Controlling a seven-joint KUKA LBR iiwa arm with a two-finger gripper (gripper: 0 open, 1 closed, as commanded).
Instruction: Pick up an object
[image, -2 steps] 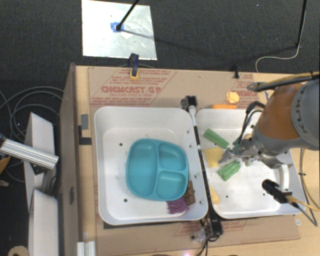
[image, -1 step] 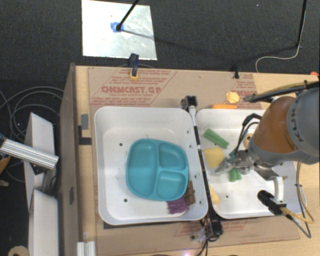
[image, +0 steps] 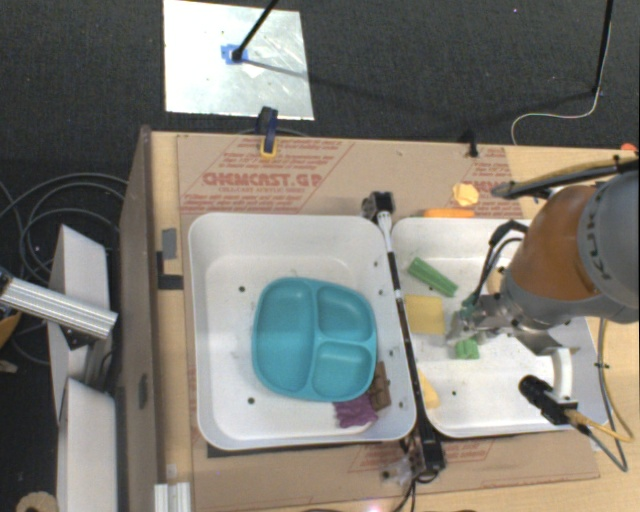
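Two white bins (image: 300, 235) sit on the bench, and in the right one the gripper (image: 468, 325) hangs just above a small green block (image: 467, 349), right of the yellow block (image: 424, 314), its grip state impossible to tell.

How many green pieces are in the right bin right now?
2. A long green block lies toward the bin's far side. A small green piece sits just under the gripper. The arm may hide others.
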